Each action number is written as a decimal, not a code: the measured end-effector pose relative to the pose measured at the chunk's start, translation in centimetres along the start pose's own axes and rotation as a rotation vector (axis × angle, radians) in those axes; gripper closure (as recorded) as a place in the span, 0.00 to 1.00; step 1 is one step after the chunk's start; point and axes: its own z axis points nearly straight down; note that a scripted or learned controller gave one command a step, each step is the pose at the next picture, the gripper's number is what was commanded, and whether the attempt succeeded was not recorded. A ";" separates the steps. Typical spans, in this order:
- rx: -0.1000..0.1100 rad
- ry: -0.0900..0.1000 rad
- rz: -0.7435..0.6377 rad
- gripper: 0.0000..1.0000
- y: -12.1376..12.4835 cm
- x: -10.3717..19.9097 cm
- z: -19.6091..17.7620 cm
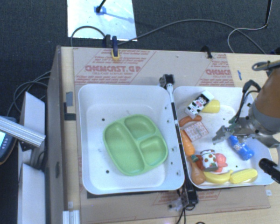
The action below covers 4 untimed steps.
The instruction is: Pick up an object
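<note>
Two white bins on the counter (144, 64): the left bin (91, 125) carries a green divided plate (135, 144), and the right bin (228, 97) carries a carrot (188, 145), two bananas (229, 176), a blue bottle (241, 147), a patterned card (196, 131), a yellow toy (211, 106) and a red-and-white toy (210, 160). The gripper (224, 134) hangs over the right bin, just beside the blue bottle. Whether its fingers are spread or pressed together cannot be told, and nothing is seen between them.

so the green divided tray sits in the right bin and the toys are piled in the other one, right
Not quite. The camera view shows the green tray in the left bin, not the right. The toys, such as the banana and blue bottle, are in the right bin.
</note>
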 end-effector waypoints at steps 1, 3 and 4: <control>0.000 0.000 0.000 0.00 6.2 1.3 7.1; 0.068 0.011 0.005 0.00 14.3 3.2 10.9; 0.101 0.007 0.008 0.00 15.4 3.3 10.9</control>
